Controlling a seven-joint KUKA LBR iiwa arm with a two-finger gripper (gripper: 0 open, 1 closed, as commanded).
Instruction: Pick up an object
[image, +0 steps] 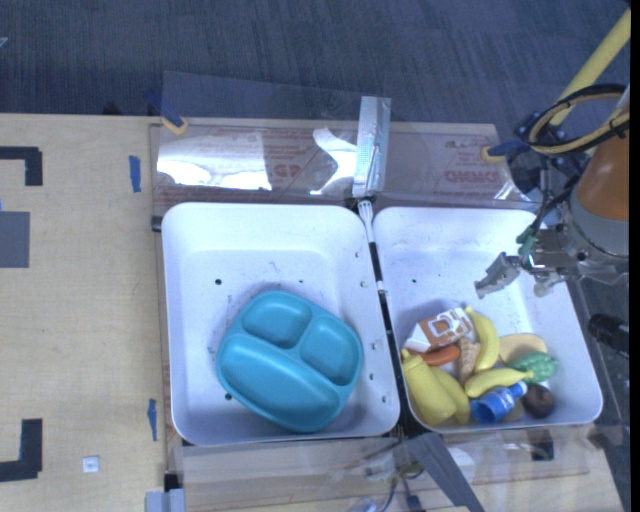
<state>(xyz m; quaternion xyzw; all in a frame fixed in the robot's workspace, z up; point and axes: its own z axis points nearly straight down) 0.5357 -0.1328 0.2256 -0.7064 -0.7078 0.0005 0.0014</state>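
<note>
Camera view, hand (520, 275) over right bin (440, 235), toy food pile (475, 365) below

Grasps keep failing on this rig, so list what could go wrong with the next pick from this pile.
1. The toys in the right bin are heaped and touching; closing on the banana could snag its neighbours.
2. The pile crowds the near wall, so the gripper may bump it.
3. The yellow pear-like toy is rounded and might slip out.

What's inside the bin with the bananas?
The right bin holds a heap of toy food: bananas, a yellow pear-like piece, a blue cup, a small box. Anything beneath the heap is hidden.
</note>
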